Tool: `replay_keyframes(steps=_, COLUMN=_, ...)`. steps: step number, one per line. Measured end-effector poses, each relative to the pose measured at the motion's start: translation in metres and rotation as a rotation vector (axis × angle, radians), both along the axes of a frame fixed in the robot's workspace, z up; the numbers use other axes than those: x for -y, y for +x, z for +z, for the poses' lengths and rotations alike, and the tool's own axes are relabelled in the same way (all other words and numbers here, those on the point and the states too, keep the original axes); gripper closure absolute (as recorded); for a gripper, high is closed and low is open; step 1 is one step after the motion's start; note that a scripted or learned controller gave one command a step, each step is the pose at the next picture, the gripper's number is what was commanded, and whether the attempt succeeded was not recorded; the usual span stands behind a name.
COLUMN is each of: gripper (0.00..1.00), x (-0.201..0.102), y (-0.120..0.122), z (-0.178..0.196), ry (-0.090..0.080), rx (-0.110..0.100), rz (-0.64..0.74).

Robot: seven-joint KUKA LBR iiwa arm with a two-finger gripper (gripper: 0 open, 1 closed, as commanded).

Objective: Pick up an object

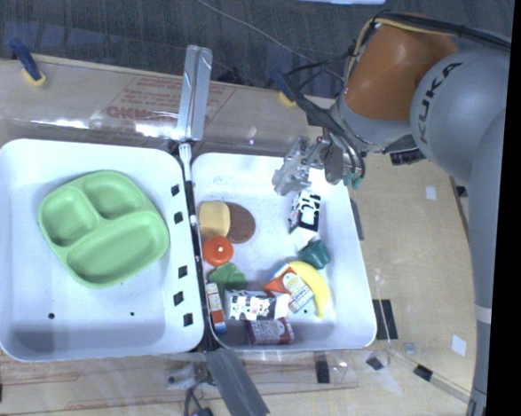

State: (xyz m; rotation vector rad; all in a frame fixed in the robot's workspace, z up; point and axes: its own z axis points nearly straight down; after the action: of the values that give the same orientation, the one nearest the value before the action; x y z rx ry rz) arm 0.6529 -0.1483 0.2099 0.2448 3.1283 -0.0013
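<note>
Approach step: gripper (291, 174) hangs near right bin's (361, 294) far edge, grip state can't tell. Black-and-white object (305, 212) lies just beside it. Next: descend, centre over obj.

A pale wooden worktop (417, 258) carries strips of black tape (386, 318); beyond its far edge lies dark, ribbed flooring (97, 4), crossed by a thin cable (229, 18).
</note>
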Motion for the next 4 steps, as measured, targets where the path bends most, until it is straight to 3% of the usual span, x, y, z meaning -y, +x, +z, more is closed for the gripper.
replay_keyframes(steps=1, gripper=1.00, x=0.058, y=-0.006, z=-0.080, ry=0.002, rx=-0.009, rz=0.109)
replay_keyframes(steps=2, gripper=0.00, x=0.057, y=-0.004, z=-0.076, ry=0.000, rx=-0.002, rz=0.110)
replay_keyframes(steps=3, gripper=0.00, x=0.060, y=-0.013, z=-0.117, ry=0.000, rx=-0.002, rz=0.135)
replay_keyframes(steps=4, gripper=0.00, x=0.059, y=-0.010, z=-0.116, ry=-0.002, rx=0.003, rz=0.293)
